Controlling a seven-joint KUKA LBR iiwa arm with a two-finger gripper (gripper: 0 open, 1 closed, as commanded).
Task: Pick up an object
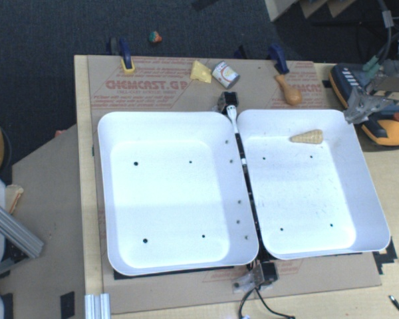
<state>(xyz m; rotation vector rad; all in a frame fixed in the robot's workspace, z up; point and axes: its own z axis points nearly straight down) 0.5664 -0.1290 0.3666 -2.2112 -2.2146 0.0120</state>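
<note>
A tan cone-shaped object lies on its side in the right bin, near the far edge. My gripper hangs at the far right corner of that bin, just outside its rim and to the right of the cone. It is partly cut off by the view's edge and nothing can be seen in it. The left bin sits alongside.
On the board behind the bins lie a yellow piece, a small white box, a brown wooden object and a black-tipped tool. Blue clamps hold the far edge. A yellow-black device lies beside the gripper.
</note>
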